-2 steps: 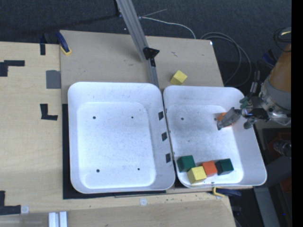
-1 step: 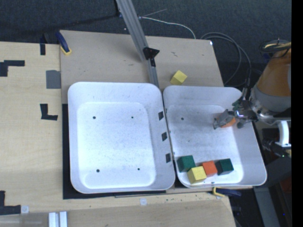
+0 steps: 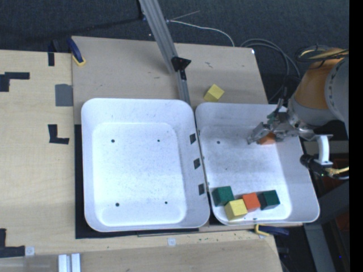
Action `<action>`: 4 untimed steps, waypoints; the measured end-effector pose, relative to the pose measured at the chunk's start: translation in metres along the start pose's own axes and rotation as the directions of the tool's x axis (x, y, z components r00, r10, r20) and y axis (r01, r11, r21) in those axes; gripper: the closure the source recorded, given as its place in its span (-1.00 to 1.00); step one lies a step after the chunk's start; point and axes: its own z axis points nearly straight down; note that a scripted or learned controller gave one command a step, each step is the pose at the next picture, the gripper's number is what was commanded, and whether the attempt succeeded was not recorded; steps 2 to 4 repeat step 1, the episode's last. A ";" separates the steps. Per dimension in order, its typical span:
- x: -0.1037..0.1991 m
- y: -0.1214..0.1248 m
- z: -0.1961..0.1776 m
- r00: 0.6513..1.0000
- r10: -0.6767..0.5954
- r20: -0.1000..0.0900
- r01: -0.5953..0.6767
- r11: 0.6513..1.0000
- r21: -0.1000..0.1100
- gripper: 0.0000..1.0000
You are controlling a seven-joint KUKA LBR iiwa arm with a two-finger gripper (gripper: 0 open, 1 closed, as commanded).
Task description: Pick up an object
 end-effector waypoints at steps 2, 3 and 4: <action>-0.001 0.016 -0.098 1.000 0.001 -0.008 -0.001 1.000 0.021 -1.00; -0.001 0.016 -0.098 1.000 0.001 -0.008 -0.001 1.000 0.021 -1.00; -0.001 0.016 -0.098 1.000 0.001 -0.008 -0.001 1.000 0.021 -1.00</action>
